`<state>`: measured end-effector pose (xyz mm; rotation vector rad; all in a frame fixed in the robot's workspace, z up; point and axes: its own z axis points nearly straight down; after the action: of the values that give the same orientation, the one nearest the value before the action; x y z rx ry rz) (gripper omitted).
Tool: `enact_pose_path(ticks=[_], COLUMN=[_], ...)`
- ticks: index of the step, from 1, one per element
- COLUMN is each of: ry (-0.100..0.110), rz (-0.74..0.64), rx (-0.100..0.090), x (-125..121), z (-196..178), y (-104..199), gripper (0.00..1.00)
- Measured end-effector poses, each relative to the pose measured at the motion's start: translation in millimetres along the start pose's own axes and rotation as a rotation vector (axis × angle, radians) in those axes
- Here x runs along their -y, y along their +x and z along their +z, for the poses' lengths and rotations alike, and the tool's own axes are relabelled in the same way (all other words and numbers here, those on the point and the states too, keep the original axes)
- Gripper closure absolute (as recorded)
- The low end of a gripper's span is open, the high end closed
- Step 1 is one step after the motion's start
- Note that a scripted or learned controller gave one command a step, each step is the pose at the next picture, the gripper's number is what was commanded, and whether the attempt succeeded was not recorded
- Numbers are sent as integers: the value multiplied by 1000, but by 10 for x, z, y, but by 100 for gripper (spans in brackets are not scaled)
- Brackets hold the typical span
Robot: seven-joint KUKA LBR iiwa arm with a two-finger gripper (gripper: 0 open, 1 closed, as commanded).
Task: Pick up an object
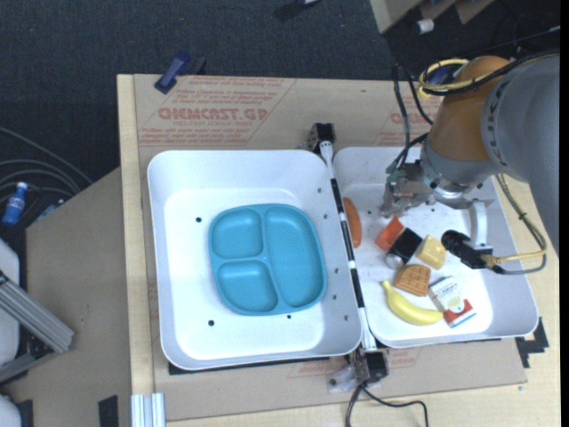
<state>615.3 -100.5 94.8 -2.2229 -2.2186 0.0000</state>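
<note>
Nearest the camera in the right bin (511,314) lie a banana (411,306) and a small red-and-white carton (451,300) — candidates for picking. Farther back the tool (402,194) hangs over the bin's far-left part, spread or pressed together I cannot tell; judging by this, the approach is under way — next it must descend onto one item.

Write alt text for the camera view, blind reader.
A grey arm reaches in from the right over the right bin, its gripper above a cluster of small toy foods, among them a banana, a waffle and a hot dog. The left bin holds a blue divided plate.
</note>
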Motion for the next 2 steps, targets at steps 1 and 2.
enact_pose_path(ticks=[1,2], ry=[0,-2], rz=[0,-3], rx=[0,1], x=[1,-514], z=[2,99], y=[0,-61], gripper=[0,0])
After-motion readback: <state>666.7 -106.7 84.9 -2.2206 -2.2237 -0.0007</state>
